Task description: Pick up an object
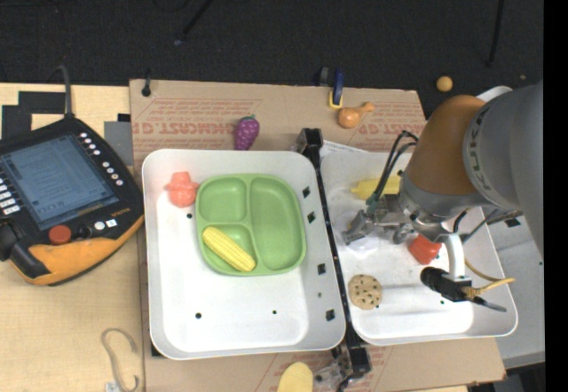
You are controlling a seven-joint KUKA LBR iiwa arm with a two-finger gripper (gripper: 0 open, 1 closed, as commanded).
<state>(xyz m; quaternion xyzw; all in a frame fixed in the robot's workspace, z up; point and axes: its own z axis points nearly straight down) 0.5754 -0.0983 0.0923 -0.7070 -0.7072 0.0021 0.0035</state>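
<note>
1. Reaching in from the right, the arm (484, 160) bends down over the right bin (417, 324), with its orange band turned up and to the left. The gripper (373, 223) sits low over the bin's upper-left part, close to the divide between the two bins. I cannot tell whether it is spread or closed.
2. A yellow piece (366, 189) lies just above the gripper in the view. Cables partly cross it, so its shape and long axis cannot be made out.
3. A red piece (424, 249) lies just to the gripper's right, under the wrist and partly hidden.
4. A round, flat cookie (364, 291) lies below the gripper and apart from it, near the bin's left wall. Bare white floor stretches along the bin's lower edge to the cookie's right.
5. The left bin (169, 293) holds a green plate (275, 222) with three compartments.
   - A corn cob (229, 249) lies in the lower-left compartment, its long axis running from upper left to lower right.
   - A pink piece (181, 190) sits just beside the plate's upper-left rim, near the bin's corner.
   - The lower half of this bin is open floor.
6. On the cardboard (195, 115) above the bins lie purple grapes (247, 131) and an orange pear-shaped toy (352, 115), both well apart from the gripper. A control pendant (62, 195) rests on the bench far to the left.
</note>
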